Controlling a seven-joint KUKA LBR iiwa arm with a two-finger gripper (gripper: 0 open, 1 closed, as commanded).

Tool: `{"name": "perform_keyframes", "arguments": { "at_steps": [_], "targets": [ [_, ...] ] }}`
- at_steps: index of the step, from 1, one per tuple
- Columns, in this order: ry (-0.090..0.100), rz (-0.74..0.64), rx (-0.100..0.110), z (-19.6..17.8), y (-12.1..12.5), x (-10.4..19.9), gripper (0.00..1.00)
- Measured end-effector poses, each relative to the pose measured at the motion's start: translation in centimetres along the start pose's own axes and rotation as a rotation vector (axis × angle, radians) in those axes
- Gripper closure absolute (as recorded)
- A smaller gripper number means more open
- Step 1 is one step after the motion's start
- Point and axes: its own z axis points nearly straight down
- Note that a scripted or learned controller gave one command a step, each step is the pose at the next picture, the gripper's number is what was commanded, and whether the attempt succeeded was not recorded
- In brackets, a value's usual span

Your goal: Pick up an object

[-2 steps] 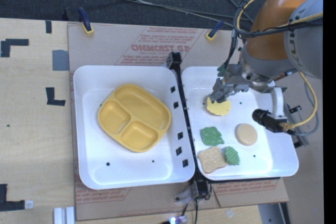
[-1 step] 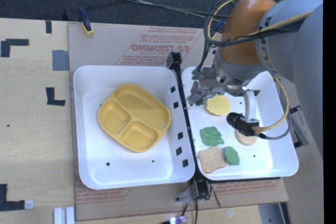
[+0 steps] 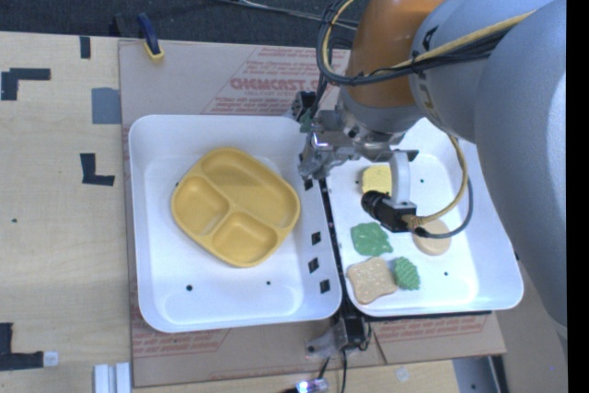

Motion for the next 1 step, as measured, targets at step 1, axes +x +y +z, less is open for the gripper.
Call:
{"name": "perform_keyframes", "arguments": {
  "at_steps": [1],
  "targets": [
    [-0.001, 0.0, 0.001, -0.52, -0.35, 4.85, 1.0]
  ]
}}
